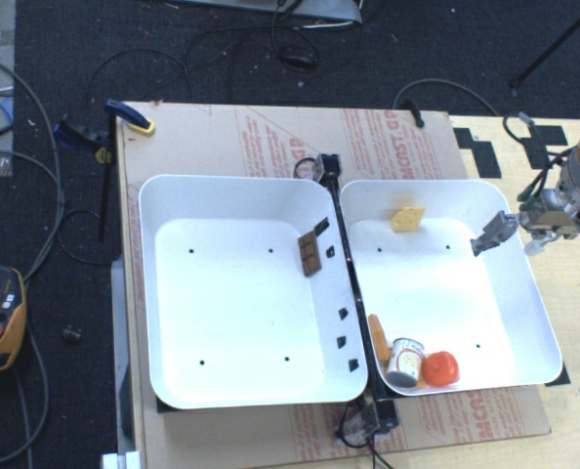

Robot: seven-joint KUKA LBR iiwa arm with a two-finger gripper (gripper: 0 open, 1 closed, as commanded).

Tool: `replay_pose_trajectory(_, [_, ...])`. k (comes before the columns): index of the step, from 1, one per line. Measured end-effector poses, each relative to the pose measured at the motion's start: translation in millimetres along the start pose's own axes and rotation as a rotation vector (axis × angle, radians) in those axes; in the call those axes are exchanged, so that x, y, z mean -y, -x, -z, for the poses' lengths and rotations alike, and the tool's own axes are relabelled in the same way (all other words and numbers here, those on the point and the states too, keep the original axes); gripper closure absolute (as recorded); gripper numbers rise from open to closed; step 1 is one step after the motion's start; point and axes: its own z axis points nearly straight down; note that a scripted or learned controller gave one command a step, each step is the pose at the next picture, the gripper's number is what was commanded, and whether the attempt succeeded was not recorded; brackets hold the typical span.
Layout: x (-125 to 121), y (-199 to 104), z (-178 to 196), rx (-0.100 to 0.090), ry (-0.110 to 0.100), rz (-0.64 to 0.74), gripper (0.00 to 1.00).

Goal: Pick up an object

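**A:** Where do you find the gripper right now?

**B:** You see it at the right bin's upper right rim, hanging over the edge on the arm that reaches in from the right. One dark finger juts toward the bin's floor. You cannot tell how the fingers are set; the view is too slanted and small. Nothing visible sits between them.

**A:** And what could you pick?

**B:** In the right bin you have a yellow wedge near the back wall, fairly near the gripper. In the front left corner a small can, a red ball and an orange stick crowd together, touching or nearly so. In the left bin a brown block lies against the right wall.

**A:** Why favour the wedge?

**B:** You'd judge it easiest: it stands apart, with bare floor around it. The corner cluster leaves the fingers little room, and the walls hem it in.
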Motion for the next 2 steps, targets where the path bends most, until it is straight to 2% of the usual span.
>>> replay_pose_trajectory(1, [-44.0,15.1,-39.2,0.000,-0.001,0.001,0.00])
replay_pose_trajectory(2, [-108.9,-10.1,-17.3,0.000,0.003,0.004,0.00])
